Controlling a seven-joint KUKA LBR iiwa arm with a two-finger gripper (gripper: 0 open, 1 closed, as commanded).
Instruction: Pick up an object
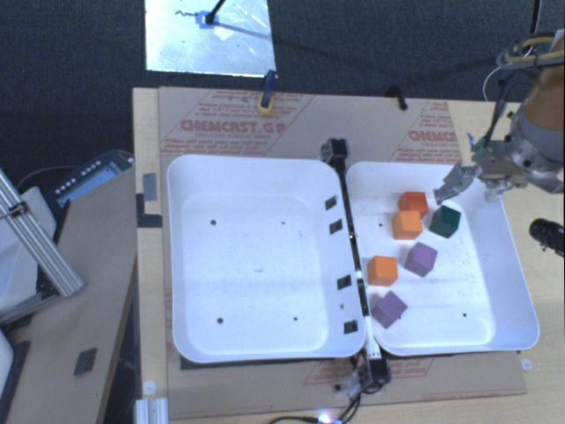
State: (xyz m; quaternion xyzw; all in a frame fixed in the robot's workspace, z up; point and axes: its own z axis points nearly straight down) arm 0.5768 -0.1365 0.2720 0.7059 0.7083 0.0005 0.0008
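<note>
- Since the camera looks down at a slant, the nearest things are listed first: a small purple block (388, 308), then an orange cube (382, 269) and a second purple block (421, 259), all lying well to the front-left of the tool in the right white plastic bin (508, 325).
- Just below and beside the two-finger gripper (452, 186), a dark green cube (444, 221) is seen; it is judged the nearest candidate.
- To the gripper's left, two stacked-looking orange cubes (409, 216) are seen.
- Whether the gripper is spread or closed cannot be told; nothing is seen held.

left bin (256, 254) floor open, blocks (410, 228) crowding right bin (494, 325) centre
</note>
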